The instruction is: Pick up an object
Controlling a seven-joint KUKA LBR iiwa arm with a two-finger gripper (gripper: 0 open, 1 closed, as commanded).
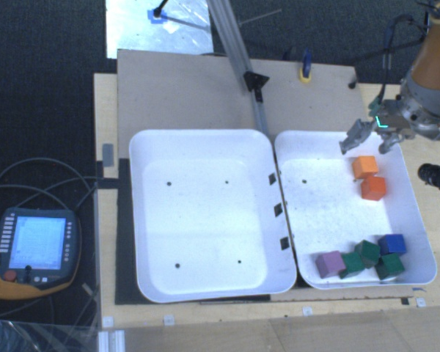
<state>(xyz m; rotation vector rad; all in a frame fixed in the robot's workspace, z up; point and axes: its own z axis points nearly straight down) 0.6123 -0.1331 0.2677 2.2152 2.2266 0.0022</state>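
Two orange blocks (368, 177) at far right of right bin (308, 270); more blocks near corner. Fingers (356, 136) spread, empty, hovering just beyond far block. Approach step; next: descend, straddle block, close.

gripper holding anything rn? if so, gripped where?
Nothing held. The gripper hangs open above the right bin's far edge, fingers bare; the nearest orange block sits apart below it.

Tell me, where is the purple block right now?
The purple block lies in the right bin, near its front edge, at the left end of a cluster, touching a green block.
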